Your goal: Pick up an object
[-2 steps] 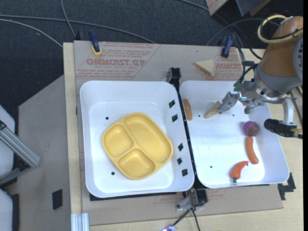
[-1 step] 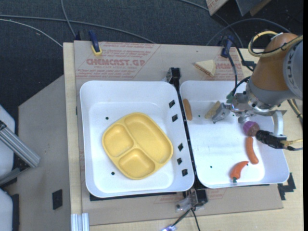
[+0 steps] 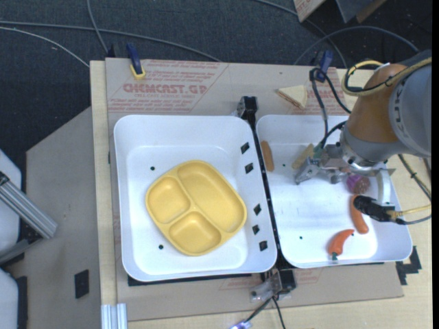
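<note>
The grey arm comes in from the right edge, its orange band bent over the far corner of the right bin, the wrist turned down and leftward. The tool sits low over that bin's floor, near its back wall — metal fingers pointing left, but whether they are parted or closed on anything I cannot tell from this angle.

In the right bin lie a slim brown sausage-like piece close to the left wall, a small purple item partly hidden under the wrist, an orange-red hot-dog shape and a carrot-like piece with a green tip near the front rim. All look like smooth plastic.

The left bin — shallow, glossy white, rounded corners — holds a yellow divided tray with three compartments. Both bins rest on a cardboard-covered table.
</note>
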### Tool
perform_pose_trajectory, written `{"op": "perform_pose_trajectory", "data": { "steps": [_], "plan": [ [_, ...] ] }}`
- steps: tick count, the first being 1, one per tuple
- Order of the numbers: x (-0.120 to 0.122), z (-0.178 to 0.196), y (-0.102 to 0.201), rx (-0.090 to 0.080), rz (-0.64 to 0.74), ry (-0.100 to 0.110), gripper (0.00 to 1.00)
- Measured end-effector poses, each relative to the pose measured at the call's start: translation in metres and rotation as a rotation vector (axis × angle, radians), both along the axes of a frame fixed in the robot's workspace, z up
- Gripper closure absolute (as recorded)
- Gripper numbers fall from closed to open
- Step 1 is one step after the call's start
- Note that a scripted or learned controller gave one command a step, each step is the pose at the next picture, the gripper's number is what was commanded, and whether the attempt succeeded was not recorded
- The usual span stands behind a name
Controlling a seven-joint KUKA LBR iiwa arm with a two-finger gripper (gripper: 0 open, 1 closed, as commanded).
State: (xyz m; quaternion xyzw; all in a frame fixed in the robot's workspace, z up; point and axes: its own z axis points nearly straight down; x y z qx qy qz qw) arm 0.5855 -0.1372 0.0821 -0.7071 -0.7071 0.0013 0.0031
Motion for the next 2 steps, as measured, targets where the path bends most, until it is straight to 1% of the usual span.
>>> {"op": "perform_pose_trajectory", "data": {
  "steps": [1,2],
  "plan": [
    [0.002,0.014,0.0,-0.001,0.0,-0.007,1.0],
    [0.003,0.072,-0.011,-0.005,-0.001,-0.013,1.0]
  ]
}}
